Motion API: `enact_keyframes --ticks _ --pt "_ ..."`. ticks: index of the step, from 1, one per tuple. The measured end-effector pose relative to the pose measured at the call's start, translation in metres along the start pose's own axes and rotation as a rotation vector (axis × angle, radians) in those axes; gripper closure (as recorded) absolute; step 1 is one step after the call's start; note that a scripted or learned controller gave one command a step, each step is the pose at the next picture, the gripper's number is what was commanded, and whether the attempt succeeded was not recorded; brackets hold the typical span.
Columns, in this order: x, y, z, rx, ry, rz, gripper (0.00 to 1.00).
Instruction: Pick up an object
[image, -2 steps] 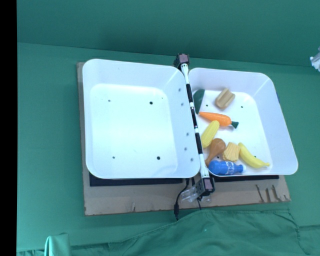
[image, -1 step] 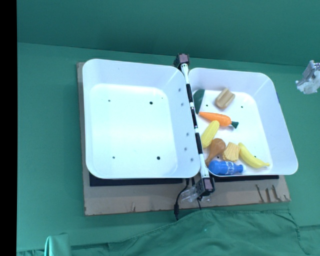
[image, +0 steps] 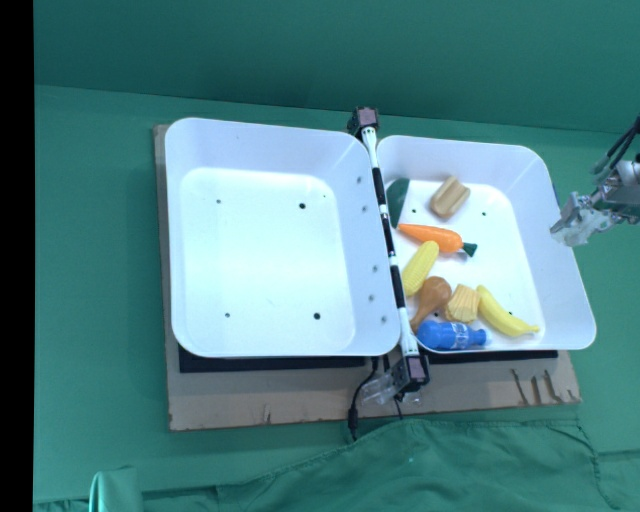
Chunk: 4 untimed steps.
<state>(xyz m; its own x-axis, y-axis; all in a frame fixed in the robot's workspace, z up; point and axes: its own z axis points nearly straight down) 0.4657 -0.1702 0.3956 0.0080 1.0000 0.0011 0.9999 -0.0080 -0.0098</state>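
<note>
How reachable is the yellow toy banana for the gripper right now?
Probably reachable: the gripper hangs over the right bin's rim, and the yellow toy banana lies uncovered, with only the corn-like piece at its left end.

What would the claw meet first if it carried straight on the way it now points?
The claw sits at the right bin's right rim, angled down and leftward. It would probably meet that rim or the bare sloping wall just inside first, before the banana. Its height is unclear from this slanted view.

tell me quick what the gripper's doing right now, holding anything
gripper: at the right rim of the right bin, nothing seen between its fingers; open or shut cannot be told.
</note>
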Motion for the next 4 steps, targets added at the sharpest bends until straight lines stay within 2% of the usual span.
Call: enact_keyframes --ticks 1,2,3,4 --pt "0.052 0.006 -0.064 -0.02 -0.003 -0.01 1.0" --pt "0.061 0.001 -0.121 -0.021 -0.004 -0.007 1.0" --pt "-0.021 -0.001 -0.095 -0.01 -0.004 0.005 1.0" --pt "-0.013 -0.001 -0.177 -0.024 -0.007 -0.005 1.0"
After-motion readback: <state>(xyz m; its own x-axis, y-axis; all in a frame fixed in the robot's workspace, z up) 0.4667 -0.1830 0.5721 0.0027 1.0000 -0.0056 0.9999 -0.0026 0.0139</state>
